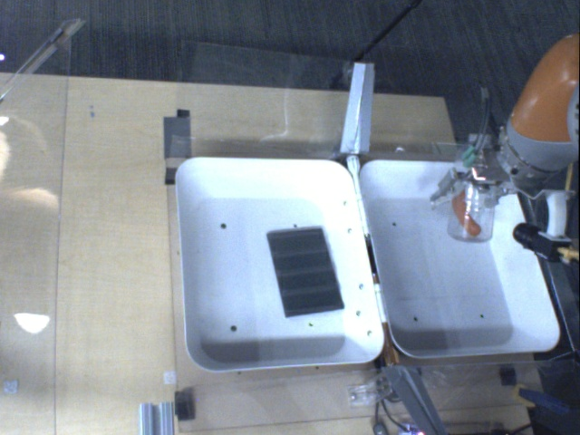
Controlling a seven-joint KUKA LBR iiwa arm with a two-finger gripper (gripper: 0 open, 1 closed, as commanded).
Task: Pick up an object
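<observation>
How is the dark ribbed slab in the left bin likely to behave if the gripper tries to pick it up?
The dark ribbed slab lies flat on the left bin floor, so it probably won't roll or tip. Its straight edges suggest stiffness. Lying so low, it may give the fingers little edge to grip, and could slide on the smooth white surface instead.

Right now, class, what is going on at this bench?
A robot arm reaches in from the right over the right bin. Its gripper is low at that bin's far right part, with a clear cup-like thing, orange showing in it, right at its tip. Whether it is gripped cannot be told. In the left bin a dark ribbed block lies flat, untouched.
</observation>
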